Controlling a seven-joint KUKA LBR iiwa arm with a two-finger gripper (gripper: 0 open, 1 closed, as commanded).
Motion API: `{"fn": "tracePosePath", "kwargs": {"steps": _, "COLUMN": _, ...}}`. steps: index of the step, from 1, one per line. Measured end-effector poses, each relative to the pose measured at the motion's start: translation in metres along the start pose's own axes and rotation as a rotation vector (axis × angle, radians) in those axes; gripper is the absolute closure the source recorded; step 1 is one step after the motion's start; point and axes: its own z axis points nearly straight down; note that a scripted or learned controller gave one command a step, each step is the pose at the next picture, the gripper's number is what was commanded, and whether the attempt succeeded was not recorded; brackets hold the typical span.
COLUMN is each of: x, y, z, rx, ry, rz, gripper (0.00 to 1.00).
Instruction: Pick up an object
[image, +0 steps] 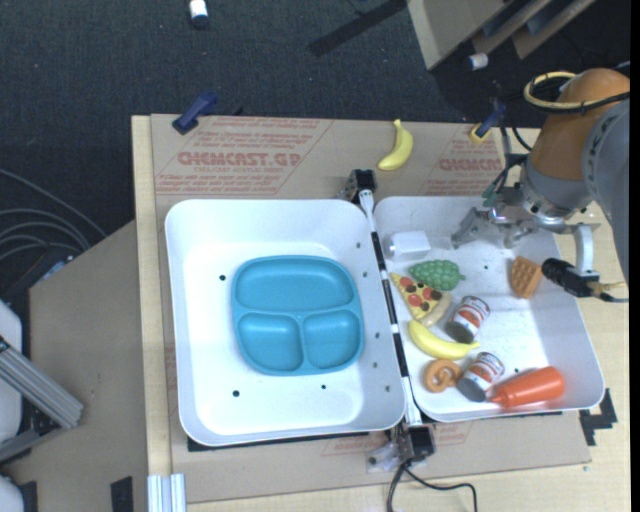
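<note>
The gripper (492, 226), apparently spread and empty over the right bin (585, 350), could close on bare floor beside the white block (409, 243).

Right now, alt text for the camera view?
The gripper hovers open over the right bin of toy food: bananas, pizza slice, cans, carrot. The left bin holds a blue divided plate.

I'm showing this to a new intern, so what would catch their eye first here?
Probably the blue tray lying alone in the left bin, big and bright against the white. Next, the jumble of toy food in the right bin, with a banana in its middle and the claw above its far end.
</note>
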Motion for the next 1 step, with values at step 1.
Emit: {"fn": "tracePosePath", "kwargs": {"steps": 1, "x": 0.0001, "y": 0.0010, "z": -0.0109, "rx": -0.003, "ry": -0.001, "rz": -0.001, "gripper": 1.00}}
